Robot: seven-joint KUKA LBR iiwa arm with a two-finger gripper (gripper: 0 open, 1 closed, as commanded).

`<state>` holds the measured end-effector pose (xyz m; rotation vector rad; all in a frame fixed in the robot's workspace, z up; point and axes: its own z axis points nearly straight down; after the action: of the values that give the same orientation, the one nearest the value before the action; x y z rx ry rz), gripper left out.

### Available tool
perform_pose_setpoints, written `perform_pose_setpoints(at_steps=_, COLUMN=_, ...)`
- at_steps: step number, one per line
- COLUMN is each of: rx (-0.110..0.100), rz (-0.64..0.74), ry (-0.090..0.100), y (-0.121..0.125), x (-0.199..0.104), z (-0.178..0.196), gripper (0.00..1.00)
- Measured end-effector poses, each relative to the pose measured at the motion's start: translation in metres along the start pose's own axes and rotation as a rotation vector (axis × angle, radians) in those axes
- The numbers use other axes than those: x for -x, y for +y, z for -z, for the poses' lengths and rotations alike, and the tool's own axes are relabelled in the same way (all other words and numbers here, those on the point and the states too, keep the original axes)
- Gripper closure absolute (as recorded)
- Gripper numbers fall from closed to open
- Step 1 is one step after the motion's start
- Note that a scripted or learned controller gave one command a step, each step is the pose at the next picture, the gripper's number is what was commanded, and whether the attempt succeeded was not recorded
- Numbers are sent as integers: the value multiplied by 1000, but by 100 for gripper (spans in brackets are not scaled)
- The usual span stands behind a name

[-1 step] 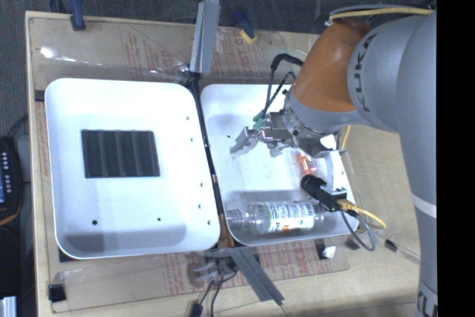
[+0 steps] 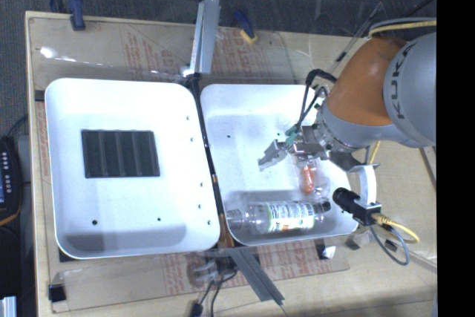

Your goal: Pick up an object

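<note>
Hovering over the right bin (image 2: 223, 115) with the gripper (image 2: 286, 152) – can't tell its state – and the bottle (image 2: 278, 217) lying just nearer, along the near wall, long axis left-right, small orange thing (image 2: 309, 178) beside it.

A: What does the right bin (image 2: 223, 115) hold?
B: A clear plastic bottle (image 2: 278, 217), lying on its side along the bin's near wall, cap end to the right, with a pale printed label round its middle.
A: Anything else?
B: A small orange object (image 2: 309, 178), just beyond the bottle, toward the bin's right side.
</note>
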<state>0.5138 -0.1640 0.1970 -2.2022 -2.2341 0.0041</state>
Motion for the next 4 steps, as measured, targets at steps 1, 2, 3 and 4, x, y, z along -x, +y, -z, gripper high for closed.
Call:
perform_pose_setpoints(at_steps=1, rx=3, rz=39, ry=-1, y=37, x=-5, z=-19, gripper=0)
perform_pose_setpoints(at_steps=2, rx=3, rz=74, ry=-2, y=50, x=48, z=-31, gripper=0)
perform_pose_setpoints(at_steps=3, rx=5, rz=124, ry=-3, y=49, x=47, z=-21, gripper=0)
perform_pose_setpoints(at_steps=4, rx=7, rz=358, ry=-4, y=40, x=-4, z=24, gripper=0)
